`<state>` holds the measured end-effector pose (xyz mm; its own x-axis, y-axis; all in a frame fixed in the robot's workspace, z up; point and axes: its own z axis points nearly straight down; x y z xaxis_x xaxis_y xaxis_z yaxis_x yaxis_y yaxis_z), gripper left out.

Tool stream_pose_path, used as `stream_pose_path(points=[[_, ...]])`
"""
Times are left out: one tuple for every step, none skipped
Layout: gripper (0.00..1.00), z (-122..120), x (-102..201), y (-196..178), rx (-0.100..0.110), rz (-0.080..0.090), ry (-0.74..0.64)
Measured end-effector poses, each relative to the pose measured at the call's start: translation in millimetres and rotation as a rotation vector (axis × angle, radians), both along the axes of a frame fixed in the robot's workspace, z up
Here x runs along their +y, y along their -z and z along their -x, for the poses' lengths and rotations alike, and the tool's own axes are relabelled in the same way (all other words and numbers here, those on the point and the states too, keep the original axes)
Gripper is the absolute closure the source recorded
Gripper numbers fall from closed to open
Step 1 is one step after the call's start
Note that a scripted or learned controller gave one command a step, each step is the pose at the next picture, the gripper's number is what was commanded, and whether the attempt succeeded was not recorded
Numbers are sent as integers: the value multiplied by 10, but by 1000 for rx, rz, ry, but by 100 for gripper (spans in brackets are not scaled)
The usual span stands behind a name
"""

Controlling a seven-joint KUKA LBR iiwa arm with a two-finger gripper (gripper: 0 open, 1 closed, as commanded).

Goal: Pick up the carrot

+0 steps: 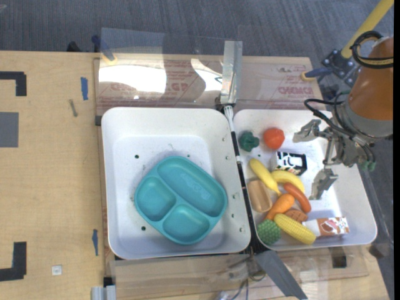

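Observation:
The carrot (282, 204), a short tapered orange piece, lies in the right bin (370, 220) among other toy foods. It rests between a tan bread-like piece (259, 195) and a red-orange sausage shape (299, 196), just above a yellow corn cob (295, 228). My gripper (315, 157) hangs over the right half of that bin, up and to the right of the carrot and apart from it. Its two fingers are spread open, with nothing between them.
The right bin also holds two bananas (264, 175), a red tomato (273, 137), a dark green piece (249, 140), a black-and-white item (291, 161), a green bumpy piece (270, 231) and a small carton (331, 225). A teal divided plate (181, 199) lies in the left bin (125, 136).

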<state>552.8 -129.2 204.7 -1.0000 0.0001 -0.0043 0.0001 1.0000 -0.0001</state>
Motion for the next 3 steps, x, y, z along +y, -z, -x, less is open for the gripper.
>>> stream_pose_path(points=[[0, 295, 321, 1052, -6, 1, -84], [0, 356, 353, 1099, -34, 6, -116], [0, 485, 291, 1043, -68, 9, -131]])
